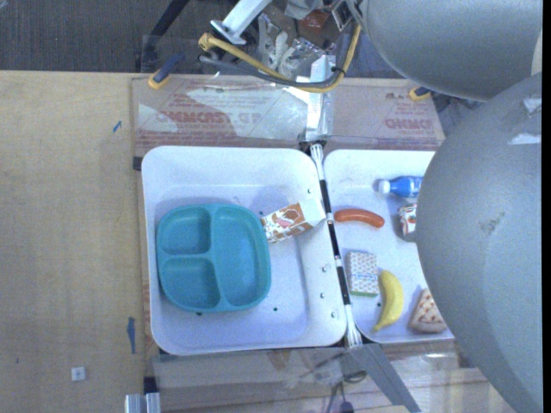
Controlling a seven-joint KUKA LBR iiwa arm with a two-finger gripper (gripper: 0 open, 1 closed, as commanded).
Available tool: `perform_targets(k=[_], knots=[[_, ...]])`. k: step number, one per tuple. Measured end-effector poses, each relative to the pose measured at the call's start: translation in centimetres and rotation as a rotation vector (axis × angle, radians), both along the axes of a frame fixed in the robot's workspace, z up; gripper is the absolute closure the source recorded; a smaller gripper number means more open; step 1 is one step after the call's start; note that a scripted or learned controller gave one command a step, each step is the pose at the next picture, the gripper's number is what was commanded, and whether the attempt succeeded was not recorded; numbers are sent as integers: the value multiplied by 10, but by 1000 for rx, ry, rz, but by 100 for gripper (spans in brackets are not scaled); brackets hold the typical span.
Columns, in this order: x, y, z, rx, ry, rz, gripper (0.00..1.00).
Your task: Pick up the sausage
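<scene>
Two shallow white bins sit side by side on the table, the slim orange-red sausage [359, 218] lying in the right bin [344, 172] near the divider, while the tool [297, 48] hangs above the far edge, its state unreadable.

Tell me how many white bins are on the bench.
2. The left bin holds a teal tray and a snack pack. The right bin holds the sausage; the arm hides part of it.
</scene>
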State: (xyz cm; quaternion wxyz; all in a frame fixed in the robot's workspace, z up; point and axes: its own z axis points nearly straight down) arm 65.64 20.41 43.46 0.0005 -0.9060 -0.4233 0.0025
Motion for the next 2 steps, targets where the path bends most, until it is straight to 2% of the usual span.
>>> perform_targets(k=[1,2], knots=[[5,19,0,2,-7,-255,100],[3,19,1,2,-8,-376,100]])
